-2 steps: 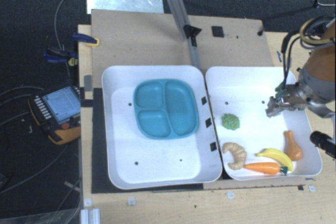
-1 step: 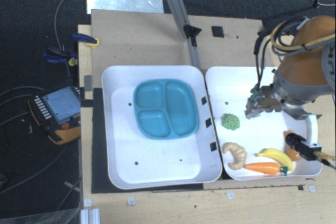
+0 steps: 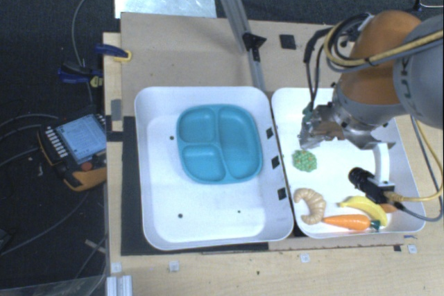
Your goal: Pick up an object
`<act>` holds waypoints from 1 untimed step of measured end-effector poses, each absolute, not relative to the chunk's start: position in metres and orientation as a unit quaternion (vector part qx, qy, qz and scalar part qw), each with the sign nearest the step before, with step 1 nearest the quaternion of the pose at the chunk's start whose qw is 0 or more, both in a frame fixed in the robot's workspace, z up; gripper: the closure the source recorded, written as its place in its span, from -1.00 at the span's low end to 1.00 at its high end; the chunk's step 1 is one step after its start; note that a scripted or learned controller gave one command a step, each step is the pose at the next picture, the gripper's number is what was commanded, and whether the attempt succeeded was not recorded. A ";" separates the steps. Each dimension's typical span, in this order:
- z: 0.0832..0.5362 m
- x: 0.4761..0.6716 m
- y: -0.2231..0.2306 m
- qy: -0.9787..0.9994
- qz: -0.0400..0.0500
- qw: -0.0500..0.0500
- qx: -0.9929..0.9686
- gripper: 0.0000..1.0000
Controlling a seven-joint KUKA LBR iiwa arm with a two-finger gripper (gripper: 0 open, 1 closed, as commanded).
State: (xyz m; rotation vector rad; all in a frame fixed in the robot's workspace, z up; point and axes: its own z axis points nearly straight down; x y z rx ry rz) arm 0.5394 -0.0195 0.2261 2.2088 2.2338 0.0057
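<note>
In the right bin lie a green broccoli floret, a tan croissant, an orange carrot and a yellow banana. My gripper hangs over the bin's left part, just above and slightly right of the broccoli. Nothing shows between its fingers. The broccoli rests on the bin floor, apart from the gripper.
The left bin holds a blue divided plate. A black part of the arm sits low over the right bin near the banana. A slanted metal pole crosses the back. Cables and a handheld device lie left of the bench.
</note>
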 end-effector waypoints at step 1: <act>0.217 0.541 0.040 0.711 0.001 -0.001 0.703 1.00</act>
